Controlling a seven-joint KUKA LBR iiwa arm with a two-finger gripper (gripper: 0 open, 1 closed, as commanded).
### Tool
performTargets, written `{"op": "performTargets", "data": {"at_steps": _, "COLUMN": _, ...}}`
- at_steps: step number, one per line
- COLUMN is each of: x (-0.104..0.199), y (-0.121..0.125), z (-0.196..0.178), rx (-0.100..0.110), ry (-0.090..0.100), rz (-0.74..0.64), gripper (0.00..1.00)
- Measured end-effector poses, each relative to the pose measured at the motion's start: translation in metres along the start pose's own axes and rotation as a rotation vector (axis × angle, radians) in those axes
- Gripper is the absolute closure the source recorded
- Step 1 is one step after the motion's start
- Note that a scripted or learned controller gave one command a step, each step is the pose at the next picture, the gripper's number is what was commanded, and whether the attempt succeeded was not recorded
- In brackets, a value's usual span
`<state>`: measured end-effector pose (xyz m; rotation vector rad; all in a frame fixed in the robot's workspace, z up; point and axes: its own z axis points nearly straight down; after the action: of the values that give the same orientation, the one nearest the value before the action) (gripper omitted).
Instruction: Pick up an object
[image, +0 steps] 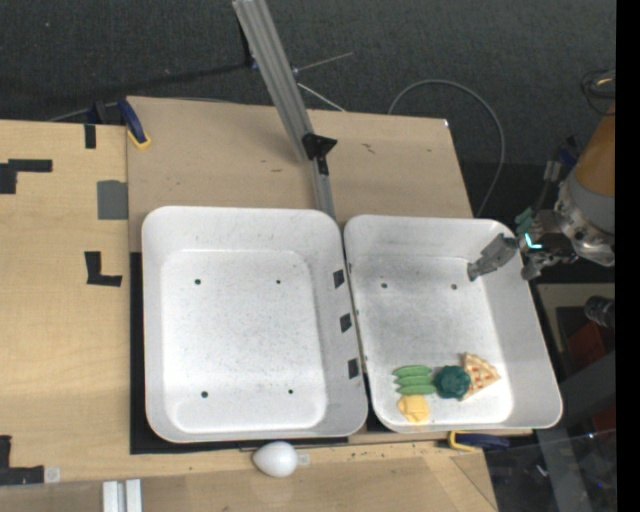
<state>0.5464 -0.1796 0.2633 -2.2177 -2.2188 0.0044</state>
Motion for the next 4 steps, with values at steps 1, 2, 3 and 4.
{"op": "performTargets", "data": {"at_steps": 1, "x": 0.000, "y": 0.001, "z": -0.002, "rx": -0.004, "ry": -0.001, "rz": -0.001, "gripper": 0.00}}
{"op": "performTargets", "data": {"at_steps": 2, "x": 0.006, "y": -0.001, "z": 0.061, "rx": 0.002, "ry": 0.000, "rz": -0.001, "gripper": 0.00}}
{"op": "performTargets", "data": {"at_steps": 3, "x": 0.000, "y": -0.008, "z": 0.110, "rx": 0.002, "ry": -0.001, "rz": 0.001, "gripper": 0.00}}
{"op": "performTargets", "data": {"at_steps": 4, "x": 0.000, "y": -0.005, "z": 0.174, "rx": 0.000, "ry": -0.001, "rz": -0.001, "gripper": 0.00}}
